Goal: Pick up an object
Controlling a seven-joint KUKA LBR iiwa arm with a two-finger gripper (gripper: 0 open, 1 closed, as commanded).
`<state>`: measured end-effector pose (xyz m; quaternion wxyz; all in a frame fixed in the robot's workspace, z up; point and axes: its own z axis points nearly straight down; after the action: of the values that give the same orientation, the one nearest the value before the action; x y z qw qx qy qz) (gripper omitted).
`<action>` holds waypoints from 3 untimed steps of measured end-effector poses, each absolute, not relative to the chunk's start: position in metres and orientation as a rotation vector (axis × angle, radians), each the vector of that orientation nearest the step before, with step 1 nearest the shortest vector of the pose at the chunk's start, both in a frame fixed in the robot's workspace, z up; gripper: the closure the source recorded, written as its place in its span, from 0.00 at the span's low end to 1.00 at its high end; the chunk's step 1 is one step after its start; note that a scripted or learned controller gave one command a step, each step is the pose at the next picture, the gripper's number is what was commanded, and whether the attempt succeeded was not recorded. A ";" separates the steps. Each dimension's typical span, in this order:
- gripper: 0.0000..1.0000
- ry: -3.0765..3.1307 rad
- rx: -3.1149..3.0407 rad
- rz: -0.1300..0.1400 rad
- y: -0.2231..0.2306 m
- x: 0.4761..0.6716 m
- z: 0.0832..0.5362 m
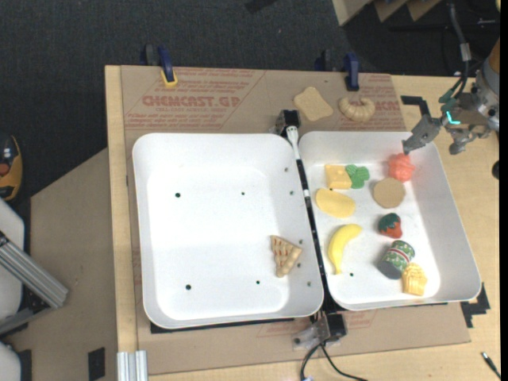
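Across the middle of the frame sits a tan cardboard-covered bench (238,94) bearing two shallow white bins side by side. The larger-looking left bin (198,213) holds a beige waffle-patterned wedge (284,255) near its lower right corner. The right bin (452,236) holds a cluster of toy foods: a yellow banana (341,247), a yellow oval piece (336,204), a round tan disc (389,193), a yellow block (337,176) touching a green lumpy piece (357,176), a pink-red rounded toy (401,167), a small red piece with a green top (390,225), a green and dark rounded piece (395,259), and a small yellow ribbed piece (413,279) at the lower right.

At the upper right edge, the grey gripper (432,133) hangs over the bin's top right corner, its fingers spread apart and grasping nothing; one fingertip sits just above the pink-red toy.

Beyond the bins, on the bench, lie a tan bread-like slice (313,104) and a beige ringed pastry (357,107).
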<state>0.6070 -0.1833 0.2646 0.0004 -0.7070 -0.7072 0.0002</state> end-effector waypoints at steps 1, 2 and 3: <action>0.00 -2.219 -2.217 0.004 -0.200 0.651 0.077; 0.00 -2.228 -2.219 -0.003 -0.161 0.668 0.086; 1.00 -2.227 -2.224 -0.003 -0.163 0.668 0.096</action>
<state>0.6677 -0.1632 0.0965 -0.0028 -0.7066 -0.7076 -0.0011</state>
